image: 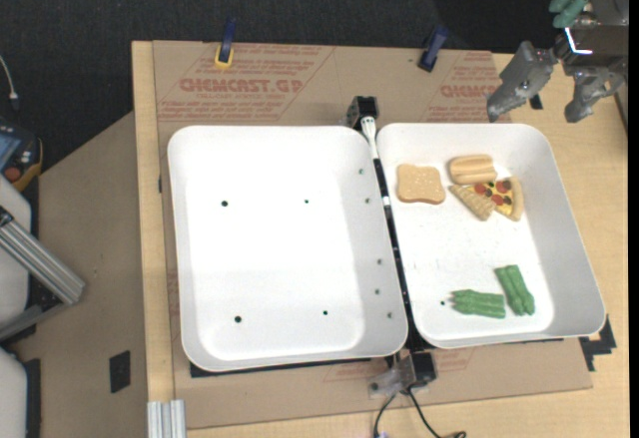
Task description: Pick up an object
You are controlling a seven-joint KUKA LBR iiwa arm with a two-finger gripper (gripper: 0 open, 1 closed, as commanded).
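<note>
- Camera view, gripper: the grey two-finger gripper [552, 92] hangs at about two o'clock of the frame, above the brown cardboard sheet [300, 77] beyond the far rim of the right shallow white plastic bin [574, 226]. Its two fingers stand spread apart with nothing between them, so it is released and carrying nothing.
- Camera view, candidates: all the objects lie in the right bin. A tan toy slice of bread [420, 184] sits at about eleven o'clock of the bin, a tan toy hot-dog bun [471, 169] at twelve, and a toy pizza wedge with red topping [491, 198] touches the bun just below it.
- Two ribbed green toy bean pods [477, 303] [515, 288] lie at five o'clock, ends nearly meeting.
- The left shallow white plastic bin [270, 246] shows only dark dots on its floor.
- Handling, as a judgement: these look like light, stiff, smooth plastic pieces, likely to skid. The bread slice stands apart from its neighbours, so pinching across its narrow width seems safest; the bun and wedge crowd each other.
</note>
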